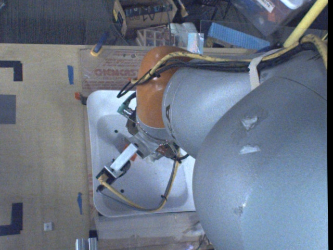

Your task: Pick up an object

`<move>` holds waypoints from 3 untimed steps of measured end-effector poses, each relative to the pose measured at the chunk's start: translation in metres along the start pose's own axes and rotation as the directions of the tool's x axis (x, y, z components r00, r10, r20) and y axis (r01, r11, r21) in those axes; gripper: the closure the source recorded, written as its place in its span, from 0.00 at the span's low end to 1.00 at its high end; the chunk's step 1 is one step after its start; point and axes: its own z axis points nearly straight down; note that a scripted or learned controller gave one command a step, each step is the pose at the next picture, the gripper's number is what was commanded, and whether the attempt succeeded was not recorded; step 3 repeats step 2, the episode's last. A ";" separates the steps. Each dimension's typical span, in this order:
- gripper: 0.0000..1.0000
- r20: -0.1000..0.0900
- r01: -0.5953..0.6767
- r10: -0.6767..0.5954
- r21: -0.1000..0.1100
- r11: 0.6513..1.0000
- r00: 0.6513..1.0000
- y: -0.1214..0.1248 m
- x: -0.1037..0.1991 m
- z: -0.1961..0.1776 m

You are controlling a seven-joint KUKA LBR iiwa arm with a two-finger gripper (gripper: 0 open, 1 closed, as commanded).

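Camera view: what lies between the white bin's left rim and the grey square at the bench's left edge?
Nothing: the bench between white bin and grey square is bare in the camera view.

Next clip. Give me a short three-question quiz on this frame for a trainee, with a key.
1. True or false: the orange band of the arm sits over the white bin.
2. What colour is the tape strip on the bench left of the bin? A red, B blue, C green.
3. Fill in: the arm enters the picture from the ____.
Key: 1 true; 2 B; 3 right.
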 end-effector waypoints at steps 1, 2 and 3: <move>1.00 -0.004 0.235 -0.235 -0.002 0.972 0.972 0.036 -0.073 0.055; 1.00 -0.005 0.122 -0.122 -0.004 0.993 0.992 -0.009 -0.019 -0.004; 1.00 -0.005 0.122 -0.122 -0.004 0.993 0.992 -0.009 -0.019 -0.004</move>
